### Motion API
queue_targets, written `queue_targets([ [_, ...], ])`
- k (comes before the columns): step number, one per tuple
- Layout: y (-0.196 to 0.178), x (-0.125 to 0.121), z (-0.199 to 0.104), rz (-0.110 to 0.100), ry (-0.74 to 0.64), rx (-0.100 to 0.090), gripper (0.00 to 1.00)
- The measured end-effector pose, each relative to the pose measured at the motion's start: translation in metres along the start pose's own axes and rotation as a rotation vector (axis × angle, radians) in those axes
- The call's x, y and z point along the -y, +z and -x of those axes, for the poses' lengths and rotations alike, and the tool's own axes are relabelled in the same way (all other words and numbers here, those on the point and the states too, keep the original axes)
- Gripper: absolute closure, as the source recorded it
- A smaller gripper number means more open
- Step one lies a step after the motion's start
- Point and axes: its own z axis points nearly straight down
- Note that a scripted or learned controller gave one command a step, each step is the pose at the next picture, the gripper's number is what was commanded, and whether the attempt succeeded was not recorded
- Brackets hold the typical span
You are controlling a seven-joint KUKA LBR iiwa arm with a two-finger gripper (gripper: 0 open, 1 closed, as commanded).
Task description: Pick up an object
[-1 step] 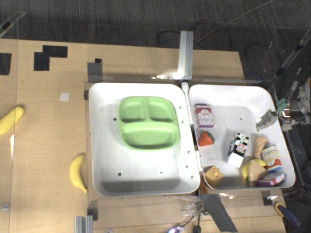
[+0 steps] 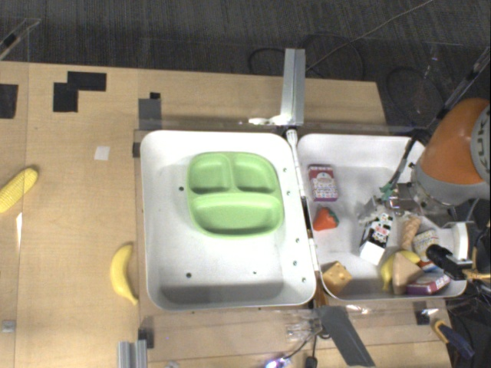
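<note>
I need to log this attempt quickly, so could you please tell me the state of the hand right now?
Hand: cannot be told; it hangs low over the right bin, among the cluttered items there.

- The arm enters from the right, orange band uppermost.
- The gripper points down, at the right side of the scene.

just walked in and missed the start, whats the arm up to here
The arm reaches in from the right over the right bin, its gripper low among the clutter near a black-and-white box. Whether it holds anything cannot be told. A red strawberry, a small carton and a tan block lie nearby. The left bin holds a green tray. Two bananas lie on the bench.
</note>
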Motion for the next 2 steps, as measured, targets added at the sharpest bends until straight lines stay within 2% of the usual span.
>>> queue_targets([
  [1,-0.012,-0.002,0.000,0.007,0.000,0.001,1.00],
  [2,-0.141,0.007,-0.061,0.004,0.016,0.000,1.00],
])
